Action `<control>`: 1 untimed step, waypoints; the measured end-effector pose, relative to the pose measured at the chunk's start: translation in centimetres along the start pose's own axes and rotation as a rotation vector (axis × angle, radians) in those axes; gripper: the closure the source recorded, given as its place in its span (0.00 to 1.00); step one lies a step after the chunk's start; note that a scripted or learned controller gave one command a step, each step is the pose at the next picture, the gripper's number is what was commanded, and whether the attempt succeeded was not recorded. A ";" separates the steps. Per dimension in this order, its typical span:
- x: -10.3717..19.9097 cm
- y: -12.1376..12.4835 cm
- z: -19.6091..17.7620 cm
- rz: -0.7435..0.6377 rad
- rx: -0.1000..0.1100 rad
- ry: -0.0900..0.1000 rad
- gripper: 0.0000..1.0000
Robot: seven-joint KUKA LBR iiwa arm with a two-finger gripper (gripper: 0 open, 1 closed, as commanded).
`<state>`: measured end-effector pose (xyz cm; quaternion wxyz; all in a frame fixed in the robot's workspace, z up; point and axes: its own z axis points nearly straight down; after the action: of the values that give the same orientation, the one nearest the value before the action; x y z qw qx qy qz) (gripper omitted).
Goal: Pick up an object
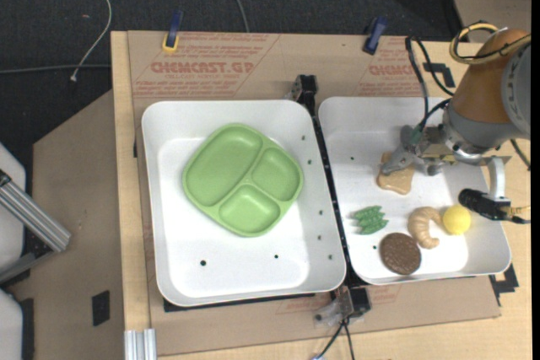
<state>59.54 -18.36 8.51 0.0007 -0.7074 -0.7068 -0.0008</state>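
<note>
Fingers of the gripper (403, 163) straddle the tan cookie (396, 180) in the right bin (354, 131), spread apart, not clamped. Closing off-centre could nudge the flat piece sideways, and the grab would come up empty.

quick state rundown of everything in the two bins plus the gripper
green plate: flat in left bin, nothing on it
gripper: low in right bin over tan piece
green leaf: lying loose
croissant: loose, beside lemon
brown disc: flat near front wall
</note>
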 end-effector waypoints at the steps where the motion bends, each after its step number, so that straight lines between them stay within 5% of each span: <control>1: 0.0 0.3 -1.6 -0.002 -0.010 -0.002 1.00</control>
<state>59.86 -18.35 10.15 -0.0038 -0.7066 -0.7076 -0.0037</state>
